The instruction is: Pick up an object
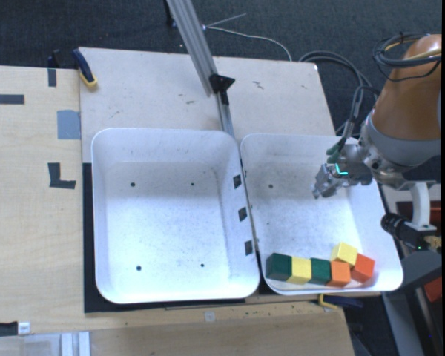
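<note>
Item one, the grey two-finger gripper [325,188] on the grey arm with the orange band [411,106]: it is hanging over the upper right part of the right-hand shallow white bin [282,162], tip pointing down and toward the bin's floor; nothing is showing between its tips, and whether it is released or clenched cannot be told at this size. Item two, lying below the gripper toward the near rim of the same bin and well apart from it: a row of small coloured cubes, reading outward as a dark green cube [279,265], a yellow cube [300,270], a second green cube [320,270], an orange cube [340,273], then a yellow cube [345,254] sitting just behind the row and an orange-red cube [363,266] at the far end. The row is touching block to block, and its long axis is running along the bin's near wall, crosswise to the line from gripper to cubes. Judgement: the pick is not yet begun; the coming move is calling for travel from the gripper straight toward the near wall, the right end of the row lying nearest. Item three, farther out, beside the first: the left-hand shallow white bin [111,199]. Item four, beyond both: the pale wooden bench [30,221].
</note>
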`<state>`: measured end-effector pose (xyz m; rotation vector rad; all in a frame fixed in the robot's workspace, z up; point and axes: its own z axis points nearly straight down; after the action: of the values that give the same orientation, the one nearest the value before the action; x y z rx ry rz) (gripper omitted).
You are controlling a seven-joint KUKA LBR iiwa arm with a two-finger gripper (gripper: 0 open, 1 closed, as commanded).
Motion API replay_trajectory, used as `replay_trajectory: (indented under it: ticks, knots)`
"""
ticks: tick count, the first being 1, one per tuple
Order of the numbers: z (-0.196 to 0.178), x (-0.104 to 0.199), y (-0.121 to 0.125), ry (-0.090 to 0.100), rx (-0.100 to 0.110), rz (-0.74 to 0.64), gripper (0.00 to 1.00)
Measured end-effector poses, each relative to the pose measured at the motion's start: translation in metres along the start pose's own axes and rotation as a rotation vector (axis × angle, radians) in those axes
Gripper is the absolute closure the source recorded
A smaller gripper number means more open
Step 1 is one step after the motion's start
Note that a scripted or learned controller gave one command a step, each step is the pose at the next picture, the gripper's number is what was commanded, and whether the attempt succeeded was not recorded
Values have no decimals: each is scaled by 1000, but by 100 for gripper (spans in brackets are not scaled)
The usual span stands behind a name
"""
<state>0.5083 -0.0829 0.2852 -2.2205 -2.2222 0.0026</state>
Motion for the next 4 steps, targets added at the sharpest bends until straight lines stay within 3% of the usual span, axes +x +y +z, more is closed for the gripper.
replay_trajectory:
  ticks: [1,2,3,4]
  knots:
    - [100,-30,63,0,6,1,0]
    - [86,-28,63,0,1,-1,100]
    - [86,-29,63,0,2,-1,0]
    - [76,-28,63,0,3,-3,100]
